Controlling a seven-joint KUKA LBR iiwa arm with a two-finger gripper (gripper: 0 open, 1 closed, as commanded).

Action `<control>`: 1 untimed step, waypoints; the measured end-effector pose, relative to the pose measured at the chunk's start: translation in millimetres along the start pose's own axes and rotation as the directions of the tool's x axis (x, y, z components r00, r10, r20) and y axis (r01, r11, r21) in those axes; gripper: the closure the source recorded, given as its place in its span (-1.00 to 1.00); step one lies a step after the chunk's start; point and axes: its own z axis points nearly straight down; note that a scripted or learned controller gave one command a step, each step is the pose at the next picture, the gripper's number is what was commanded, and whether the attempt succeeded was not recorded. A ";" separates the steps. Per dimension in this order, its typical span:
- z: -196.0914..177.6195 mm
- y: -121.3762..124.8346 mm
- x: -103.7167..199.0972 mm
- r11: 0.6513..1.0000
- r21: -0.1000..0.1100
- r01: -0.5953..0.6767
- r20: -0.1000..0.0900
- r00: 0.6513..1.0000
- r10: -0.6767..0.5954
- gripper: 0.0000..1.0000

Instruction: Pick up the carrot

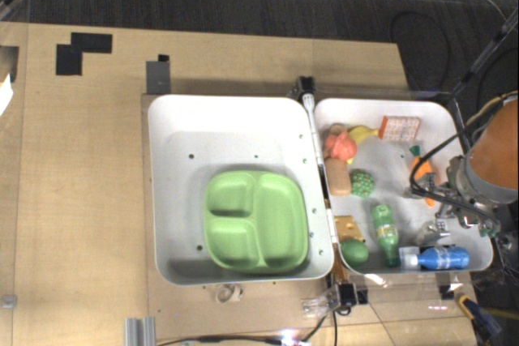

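Carrot [421,167] hemmed by cables [434,192]; open floor [391,174] left of it.

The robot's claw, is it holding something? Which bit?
Cannot be told. The gripper sits at the right bin's right edge, near the orange carrot, with nothing seen between its fingers.

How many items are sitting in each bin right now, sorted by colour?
Left bin:
Green: 1, the divided tray

Right bin:
Green: 3, broccoli, bottle, round fruit
Orange: 1, carrot
Pink-red: 2, fruit, box
Yellow: 1, banana
Tan: 2, roll, block
Blue: 1, bottle

Total: 11
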 end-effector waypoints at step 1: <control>6.8 -2.1 -70.5 0.974 0.003 -0.227 -0.024 0.974 0.227 -1.00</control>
